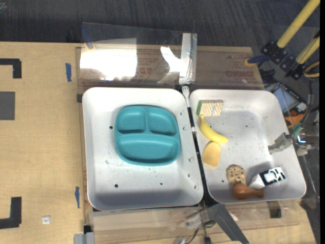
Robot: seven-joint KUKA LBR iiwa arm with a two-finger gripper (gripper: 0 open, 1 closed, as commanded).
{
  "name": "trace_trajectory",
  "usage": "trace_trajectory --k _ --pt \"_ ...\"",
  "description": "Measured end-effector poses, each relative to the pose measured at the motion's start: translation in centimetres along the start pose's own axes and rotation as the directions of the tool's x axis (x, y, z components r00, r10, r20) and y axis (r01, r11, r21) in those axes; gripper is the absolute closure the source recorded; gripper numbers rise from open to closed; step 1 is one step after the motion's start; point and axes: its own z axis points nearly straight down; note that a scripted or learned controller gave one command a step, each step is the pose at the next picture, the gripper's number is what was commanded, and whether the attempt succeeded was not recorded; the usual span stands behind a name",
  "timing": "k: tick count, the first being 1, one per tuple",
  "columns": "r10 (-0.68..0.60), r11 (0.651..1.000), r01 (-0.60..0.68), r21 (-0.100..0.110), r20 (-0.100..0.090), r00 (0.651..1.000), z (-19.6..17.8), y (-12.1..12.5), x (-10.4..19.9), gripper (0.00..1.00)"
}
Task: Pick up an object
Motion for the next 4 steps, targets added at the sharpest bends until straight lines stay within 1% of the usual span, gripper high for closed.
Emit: trace_trajectory --k 1,2,3,4 --pt "-0.004 1.0 0.004 0.019 -0.008 1.0 10.0 -1.3 10.8 0.0" --pt "-0.026 1.0 0.026 0.0 -0.003 1.0 11.5 5.1 11.2 0.0" --pt "-0.083 0.997 0.083 0.002 -0.005 0.997 1.6 0.9 14.3 0.0" --pt "-0.041 0.999 0.041 0.007 -0.004 0.999 11.2 -0.9 10.5 0.0"
